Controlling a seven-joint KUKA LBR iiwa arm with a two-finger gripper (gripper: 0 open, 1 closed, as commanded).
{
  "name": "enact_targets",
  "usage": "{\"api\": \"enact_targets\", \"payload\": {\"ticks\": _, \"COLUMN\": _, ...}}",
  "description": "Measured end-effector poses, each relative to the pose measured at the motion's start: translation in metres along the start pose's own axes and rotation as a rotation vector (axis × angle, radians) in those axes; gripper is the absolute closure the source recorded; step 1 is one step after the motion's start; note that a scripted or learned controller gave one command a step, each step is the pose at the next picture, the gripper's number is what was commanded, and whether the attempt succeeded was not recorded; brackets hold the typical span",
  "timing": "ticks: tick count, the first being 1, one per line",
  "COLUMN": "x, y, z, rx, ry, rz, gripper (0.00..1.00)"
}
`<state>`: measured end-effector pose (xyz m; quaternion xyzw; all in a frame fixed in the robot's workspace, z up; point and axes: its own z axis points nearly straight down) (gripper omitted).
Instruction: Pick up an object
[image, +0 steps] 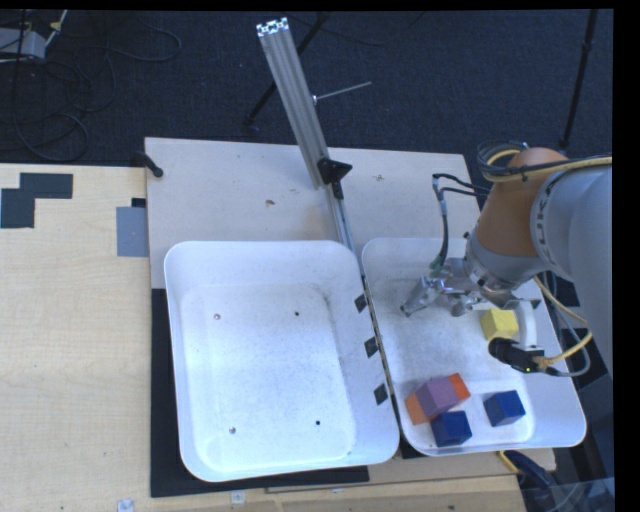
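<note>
Gripper (432, 296) first: we see it low over the right bin (400, 262), near that bin's upper middle, with metal parts splayed toward the left, but we cannot make out how it is set, and nothing shows in its grasp. Just to its right, partly under the wrist, lies a yellow block (499, 323). The other blocks sit well apart from it along the bin's near edge: a purple block (435, 396) resting against an orange block (452, 386), a blue block (452, 428) just in front of those, and a second blue cube (504, 407) to their right.

Above the gripper, the arm (540, 225) comes in from the right, its orange band over the grey wrist, with cables looping beside it. The left bin (190, 300) touches the right one along a seam with black clips. Both bins rest on a pale board (230, 190), over a wooden bench (70, 340). We also see a slanted aluminium rail (297, 105) rising from behind the bins, and dark carpet (150, 70) with cables beyond the bench.
</note>
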<state>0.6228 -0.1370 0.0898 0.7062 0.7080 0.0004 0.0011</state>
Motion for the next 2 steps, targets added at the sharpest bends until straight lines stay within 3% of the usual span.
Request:
{"api": "enact_targets", "payload": {"ticks": 1, "x": -0.069, "y": -0.004, "z": -0.103, "rx": -0.004, "ry": -0.004, "rz": 0.006, "gripper": 0.00}}
{"api": "enact_targets", "payload": {"ticks": 2, "x": -0.073, "y": -0.005, "z": -0.090, "rx": 0.005, "ry": 0.001, "rz": 0.003, "gripper": 0.00}}
